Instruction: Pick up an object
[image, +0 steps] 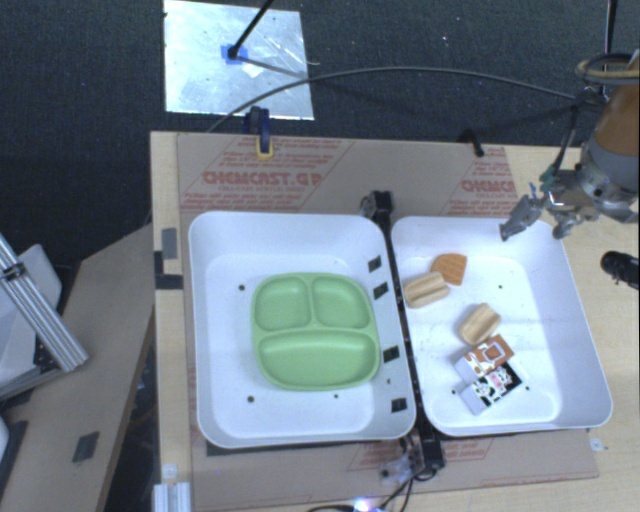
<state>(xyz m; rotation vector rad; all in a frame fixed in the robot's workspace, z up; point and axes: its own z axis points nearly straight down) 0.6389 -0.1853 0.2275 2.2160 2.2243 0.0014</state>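
White plastic, shallow-walled: the right bin (575, 300) held four candidates, an orange wedge (451, 267), two tan bread-like pieces (426, 290) (480, 324), and a small printed box (489, 373), loosely clustered left of centre. The gripper (536, 217) hung over the bin's upper right corner, fingers (513, 226) spread and holding nothing, well apart from every item. Risks judged: closing on air if the descent was not shifted left; rounded pieces rolling away; the low, flat-lying box slipping. The green tray (316, 331) lay in the left bin (215, 300).

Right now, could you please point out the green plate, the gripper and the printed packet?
green plate (318, 358): camera view, large lower compartment.
gripper (537, 221): camera view, midway between fingertips.
printed packet (489, 377): camera view, its middle.
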